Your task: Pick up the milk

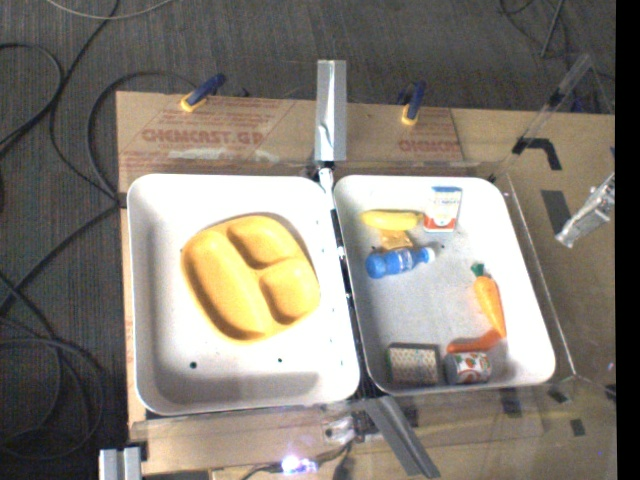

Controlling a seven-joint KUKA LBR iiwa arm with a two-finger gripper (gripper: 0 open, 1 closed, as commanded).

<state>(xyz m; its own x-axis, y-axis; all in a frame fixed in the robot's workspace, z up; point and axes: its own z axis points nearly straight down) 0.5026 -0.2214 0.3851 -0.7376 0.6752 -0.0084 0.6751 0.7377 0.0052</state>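
Milk carton (443,209) stands upright in far corner of right bin (527,268), just beside banana (390,220), blue bottle (398,261) near; likely loose-scattered for pick trials. Carton print too small to read. Cardboard (215,135) under bins shows reversed lettering, approx. "CHEMCAST". Yellow tray (252,275) sits in left bin. Jaw state: cannot tell.

red print on the cardboard sheet (215,133) appears to read "chemcast gp".
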